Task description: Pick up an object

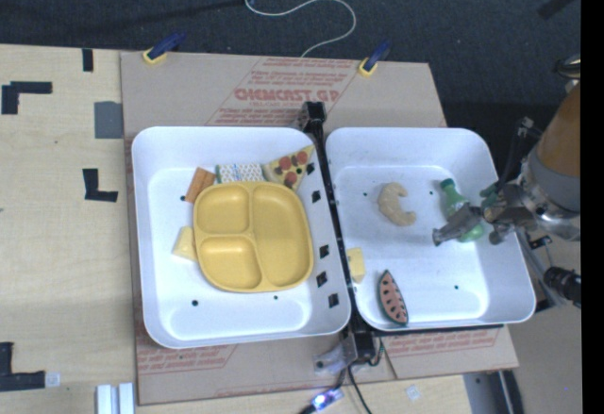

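At left on the bench (57, 214), black markings are showing on the pale wood, and a cardboard sheet (283, 87), held by two clips at its far edge, is lying under both bins, probably to keep them from sliding. Sitting in the left bin (156, 308) is a yellow divided plate (253, 235), tilted a little and taking up most of the floor; an orange block (199, 183), a patterned card (239, 173), a pizza slice toy (291, 165) and a pale yellow wedge (184, 243) are poking out around its rim, crowded toward the far wall. A small yellow cube (356, 263) is lying in the right bin (415, 143), just beside the divider between the bins. Farther right, a watermelon slice toy (393, 297) is resting near the front wall, and a cream croissant toy (396, 203) is lying alone mid-bin, well apart from the rest, judged the easiest to take cleanly. A green bottle-like toy (450, 192) is lying at the right side, and the claw (451, 231) is reaching in low just beside it, its dark fingers (445, 235) slanting toward the bin floor. Fingers appear spread somewhat, with nothing visibly between them; the green toy is touching or nearly touching them, which cannot be told. The grey arm (552, 209) is leaning in from the right edge, suggesting a grasp attempt on the green toy is under way.
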Tool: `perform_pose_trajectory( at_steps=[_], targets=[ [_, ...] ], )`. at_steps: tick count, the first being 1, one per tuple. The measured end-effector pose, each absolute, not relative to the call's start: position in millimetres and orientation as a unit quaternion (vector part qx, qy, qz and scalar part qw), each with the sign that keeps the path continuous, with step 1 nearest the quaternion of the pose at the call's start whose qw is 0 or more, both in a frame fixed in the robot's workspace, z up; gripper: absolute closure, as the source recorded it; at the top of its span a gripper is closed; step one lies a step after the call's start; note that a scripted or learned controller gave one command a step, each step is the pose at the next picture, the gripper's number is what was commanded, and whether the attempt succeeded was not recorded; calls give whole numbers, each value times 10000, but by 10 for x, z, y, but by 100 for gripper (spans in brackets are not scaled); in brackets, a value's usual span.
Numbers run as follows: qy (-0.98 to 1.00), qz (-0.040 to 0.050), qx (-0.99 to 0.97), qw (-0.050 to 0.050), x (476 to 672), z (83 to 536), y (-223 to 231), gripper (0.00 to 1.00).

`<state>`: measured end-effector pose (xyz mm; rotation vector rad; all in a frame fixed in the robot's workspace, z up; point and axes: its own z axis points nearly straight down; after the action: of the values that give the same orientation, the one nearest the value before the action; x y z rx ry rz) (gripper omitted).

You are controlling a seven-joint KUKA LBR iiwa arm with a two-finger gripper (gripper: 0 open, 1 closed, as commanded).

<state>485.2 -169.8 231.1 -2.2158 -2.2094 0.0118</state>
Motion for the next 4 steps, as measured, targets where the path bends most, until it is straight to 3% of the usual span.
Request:
perform_pose_trajectory(
  at_steps=[1,4],
  targets=[
    [-7075,5,-7067,10,4879,2370,-1695,0],
    [-7075,14,-7067,18,4793,841,-1663,0]
  ],
)
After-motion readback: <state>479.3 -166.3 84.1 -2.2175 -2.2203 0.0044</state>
